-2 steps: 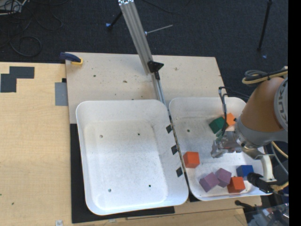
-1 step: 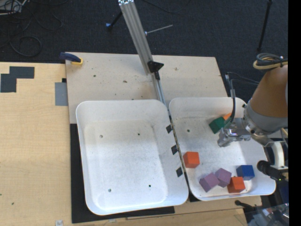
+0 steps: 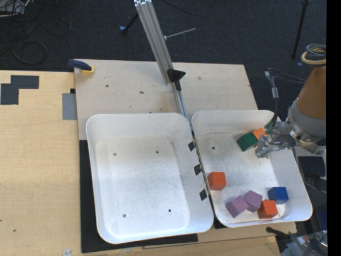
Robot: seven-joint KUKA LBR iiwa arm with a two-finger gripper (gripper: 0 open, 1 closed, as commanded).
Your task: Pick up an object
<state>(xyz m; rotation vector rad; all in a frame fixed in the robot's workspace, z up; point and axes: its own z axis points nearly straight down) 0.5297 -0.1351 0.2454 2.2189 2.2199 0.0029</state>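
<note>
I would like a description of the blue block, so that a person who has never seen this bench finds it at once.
Of the two white bins, take the right bin, the one nearer the arm. Go to its near right corner, where four blocks cluster. The blue block is the one farthest right, just above an orange block and right of two purple blocks; nothing else there is blue.

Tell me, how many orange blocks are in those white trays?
3, all in the right bin: one orange block near the divider, one at the front corner beside the blue block, and one partly hidden behind the green block by the gripper. More may be hidden.
</note>
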